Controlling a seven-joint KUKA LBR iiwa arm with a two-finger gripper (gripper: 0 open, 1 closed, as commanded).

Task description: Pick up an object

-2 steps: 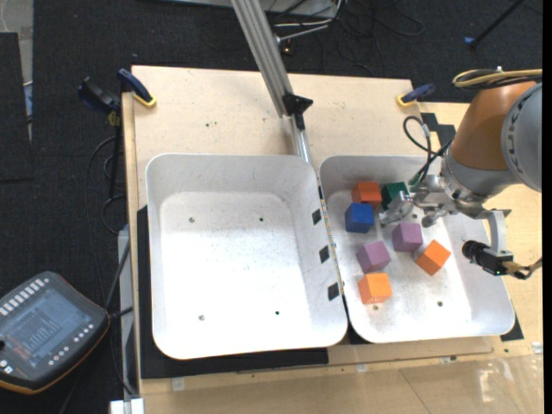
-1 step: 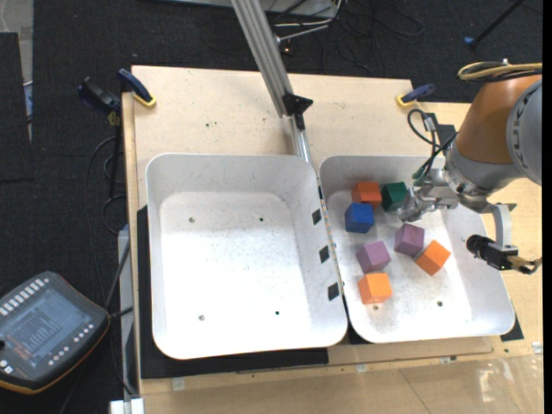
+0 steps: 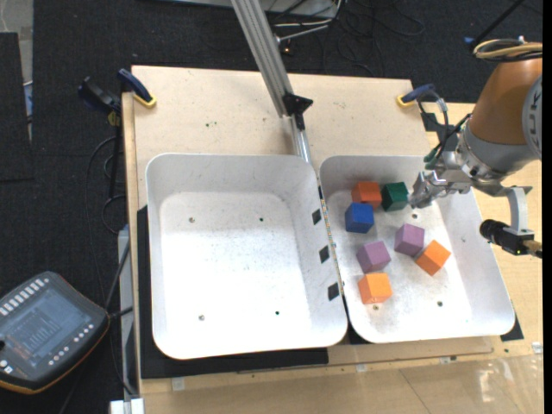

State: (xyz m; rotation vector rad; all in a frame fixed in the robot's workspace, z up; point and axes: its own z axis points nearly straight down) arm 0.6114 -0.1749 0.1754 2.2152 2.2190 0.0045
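- Grey KUKA arm with an orange band (image 3: 509, 102), entering from the right edge and reaching over the right shallow white bin (image 3: 470, 313).
- Two-finger gripper (image 3: 423, 195), low over the upper part of the right bin, just beside the dark green cube (image 3: 395, 196) on its right; whether it is spread or closed cannot be told at this size, and no object is seen inside it.
- Seven small cubes in the right bin. Upper cluster: an orange-red cube (image 3: 367, 191) touching the green cube's left side, and a blue cube (image 3: 360, 217) just below the orange-red one.
- Lower cluster: two purple cubes, one (image 3: 410, 239) near the bin's middle and one (image 3: 373, 255) lower left of it; an orange cube (image 3: 433, 257) just right of the first purple cube; another orange cube (image 3: 374, 288) directly below the second purple cube.
- Left shallow white bin (image 3: 164, 231), side by side with the right bin and touching it along the shared edge.
- Pale wooden bench top (image 3: 224, 110) carrying both bins, with a blue-and-yellow clamp (image 3: 136, 88) at the upper left corner and another (image 3: 416, 95) at the upper right.
- Grey handheld control pendant (image 3: 45, 328) on the dark floor, lower left.
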